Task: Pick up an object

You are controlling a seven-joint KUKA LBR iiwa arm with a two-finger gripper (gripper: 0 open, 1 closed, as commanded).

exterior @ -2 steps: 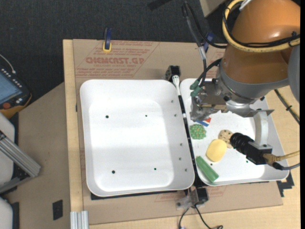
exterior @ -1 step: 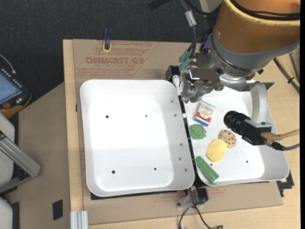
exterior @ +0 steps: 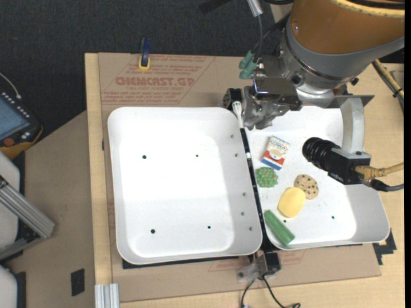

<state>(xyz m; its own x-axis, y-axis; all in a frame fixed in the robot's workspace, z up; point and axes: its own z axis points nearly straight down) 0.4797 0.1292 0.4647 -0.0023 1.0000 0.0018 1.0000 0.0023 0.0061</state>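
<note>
The gripper, its opening impossible to tell, is hovering at the right bin's upper left corner, risking striking the rim and missing the carton.

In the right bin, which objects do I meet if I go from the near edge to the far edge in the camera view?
Green stick → yellow lemon-like piece → cookie → green bumpy ball → small red, white and blue carton → pincer at the far edge.
</note>
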